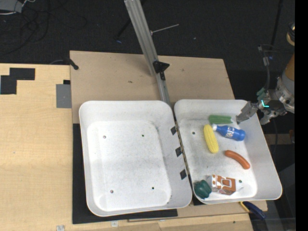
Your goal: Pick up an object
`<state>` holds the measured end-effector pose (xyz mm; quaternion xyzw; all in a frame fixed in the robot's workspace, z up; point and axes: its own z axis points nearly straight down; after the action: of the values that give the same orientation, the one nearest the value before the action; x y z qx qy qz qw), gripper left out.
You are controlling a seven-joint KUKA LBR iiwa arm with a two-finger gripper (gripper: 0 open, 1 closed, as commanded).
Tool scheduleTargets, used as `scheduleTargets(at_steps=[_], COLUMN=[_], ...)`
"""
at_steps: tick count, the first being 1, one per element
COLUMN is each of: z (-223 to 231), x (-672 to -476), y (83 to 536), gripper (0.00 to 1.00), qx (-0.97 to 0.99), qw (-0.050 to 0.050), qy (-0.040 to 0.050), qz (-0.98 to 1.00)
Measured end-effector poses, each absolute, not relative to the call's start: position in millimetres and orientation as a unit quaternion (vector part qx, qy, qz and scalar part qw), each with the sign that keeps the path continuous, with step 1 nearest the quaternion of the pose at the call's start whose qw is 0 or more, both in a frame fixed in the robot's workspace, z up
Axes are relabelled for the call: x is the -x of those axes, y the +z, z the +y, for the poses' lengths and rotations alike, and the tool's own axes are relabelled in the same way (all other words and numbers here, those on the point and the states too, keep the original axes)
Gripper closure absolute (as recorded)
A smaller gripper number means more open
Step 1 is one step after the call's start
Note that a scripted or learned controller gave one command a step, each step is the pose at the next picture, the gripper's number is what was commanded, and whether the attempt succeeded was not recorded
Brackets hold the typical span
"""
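Currently no object is picked up: the gripper hangs over the far right edge of the right bin, fingers spread apart with nothing between them. All candidates lie in that bin: blue bottle and green item nearest, then corn cob, sausage and carton. Descent, closure and lift remain outstanding.

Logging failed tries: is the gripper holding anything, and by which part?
Nothing is held: the gripper hovers at the right bin's far edge, apart from the blue bottle.
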<state>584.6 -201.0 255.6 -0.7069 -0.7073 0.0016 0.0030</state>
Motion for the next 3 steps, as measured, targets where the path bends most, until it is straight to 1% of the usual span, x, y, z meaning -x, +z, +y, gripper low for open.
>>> scheduleTargets(at_steps=[1, 2, 3], z=[-200.9, -196.9, -192.4], x=[-585.4, -579.1, -578.4], y=[257.8, 212.2, 147.7], gripper=[0.0, 0.0, 0.0], qx=[0.706, 0.707, 0.707], qw=[0.001, 0.003, 0.004], qy=[0.0007, 0.0017, 0.002], qz=[-0.708, -0.707, -0.707])
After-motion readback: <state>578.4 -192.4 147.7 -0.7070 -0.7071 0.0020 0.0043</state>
